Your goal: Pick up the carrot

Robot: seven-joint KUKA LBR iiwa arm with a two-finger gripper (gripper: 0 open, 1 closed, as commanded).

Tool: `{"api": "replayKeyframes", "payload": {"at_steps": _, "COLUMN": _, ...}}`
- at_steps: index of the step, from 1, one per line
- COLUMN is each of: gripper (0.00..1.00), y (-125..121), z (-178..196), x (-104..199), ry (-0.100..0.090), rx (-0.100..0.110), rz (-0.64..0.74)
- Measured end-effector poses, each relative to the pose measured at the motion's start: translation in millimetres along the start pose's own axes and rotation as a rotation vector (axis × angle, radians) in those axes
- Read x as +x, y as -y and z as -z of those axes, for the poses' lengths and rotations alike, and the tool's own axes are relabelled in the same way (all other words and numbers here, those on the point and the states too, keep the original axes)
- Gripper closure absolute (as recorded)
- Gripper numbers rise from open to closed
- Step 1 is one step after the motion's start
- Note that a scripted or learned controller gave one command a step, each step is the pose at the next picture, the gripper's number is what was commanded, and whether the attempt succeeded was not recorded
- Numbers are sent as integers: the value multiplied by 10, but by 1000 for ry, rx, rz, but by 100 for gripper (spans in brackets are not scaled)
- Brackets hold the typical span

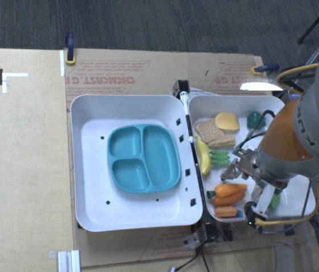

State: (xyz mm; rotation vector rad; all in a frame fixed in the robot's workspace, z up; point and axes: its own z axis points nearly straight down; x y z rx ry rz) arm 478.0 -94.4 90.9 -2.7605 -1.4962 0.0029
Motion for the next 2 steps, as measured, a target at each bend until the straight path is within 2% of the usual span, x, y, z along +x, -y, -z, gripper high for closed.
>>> {"api": "replayKeyframes", "payload": {"at_steps": 1, "gripper": 0, "y": -5, "z": 1, "x": -9, "ry": -1, "rx": 0, "rz": -26}}
{"api": "replayKeyframes", "payload": {"at_steps": 2, "gripper": 0, "y": -3, "z": 6, "x": 4, "ry": -2, "rx": -1, "rz": -196}}
